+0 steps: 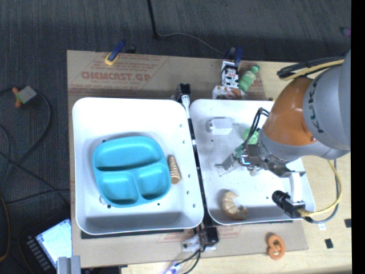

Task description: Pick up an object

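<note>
My brown bench (pixel 120 76) with two white bins (pixel 137 108) side by side, orange ring (pixel 275 246) near right, small bottle (pixel 247 77) far right.

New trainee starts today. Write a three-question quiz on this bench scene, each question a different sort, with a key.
1. True or false: the blue tray lies in the left bin.
2. Which lies nearest the right bin's front wall? A) croissant B) white block C) gripper
3. Fill in: the small brown roll lies just to the ____ of the tray.

Key: 1 true; 2 A; 3 right.
</note>
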### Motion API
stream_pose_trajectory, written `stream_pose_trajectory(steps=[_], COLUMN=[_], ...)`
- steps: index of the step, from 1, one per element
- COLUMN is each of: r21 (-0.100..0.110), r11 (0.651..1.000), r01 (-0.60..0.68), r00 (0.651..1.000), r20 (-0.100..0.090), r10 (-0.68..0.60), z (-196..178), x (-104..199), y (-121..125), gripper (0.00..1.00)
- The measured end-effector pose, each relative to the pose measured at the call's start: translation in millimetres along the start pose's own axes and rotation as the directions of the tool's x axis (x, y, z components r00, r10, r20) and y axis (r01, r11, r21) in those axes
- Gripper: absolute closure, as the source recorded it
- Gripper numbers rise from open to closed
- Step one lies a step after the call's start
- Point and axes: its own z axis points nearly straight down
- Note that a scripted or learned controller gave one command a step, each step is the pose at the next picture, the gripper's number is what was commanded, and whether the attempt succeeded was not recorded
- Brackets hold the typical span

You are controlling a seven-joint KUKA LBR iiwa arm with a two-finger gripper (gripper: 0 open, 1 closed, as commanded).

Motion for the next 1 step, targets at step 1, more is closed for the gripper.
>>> stream_pose_trajectory(steps=[1], r21=[0.002], r11=[1.000], r01=[0.000], r00=[1.000], r20=[0.000], r10=[0.000], z=[34.6], x=[-3.4], y=[-10.9], gripper=[0.00])
